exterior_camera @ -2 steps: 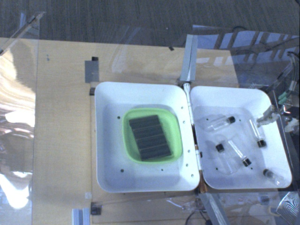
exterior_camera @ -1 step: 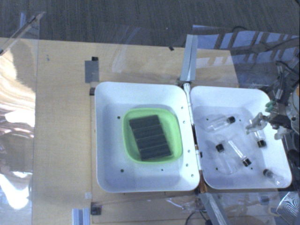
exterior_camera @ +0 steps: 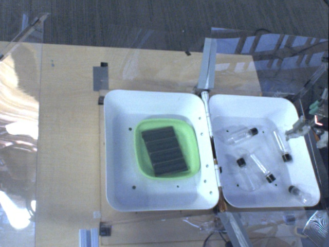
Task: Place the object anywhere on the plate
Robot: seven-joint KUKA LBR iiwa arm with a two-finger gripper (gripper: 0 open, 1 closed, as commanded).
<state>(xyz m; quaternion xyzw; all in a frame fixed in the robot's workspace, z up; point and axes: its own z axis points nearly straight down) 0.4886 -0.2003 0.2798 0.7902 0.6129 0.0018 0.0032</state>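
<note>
Bench: pale wood, glare at left; dark ribbed floor beyond.
Left bin: green plate holding dark ribbed block, long axis tilted upper-left to lower-right.
Right bin: clear vials, black caps, scattered; central vial points lower-right, cap end low.
Gripper: at right rim; finger state cannot tell.

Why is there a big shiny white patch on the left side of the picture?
In the camera view, that patch is glare bouncing off a clear sheet over the wooden bench; the see-through vials in the right bin look faint, while the green plate is crisp.
</note>
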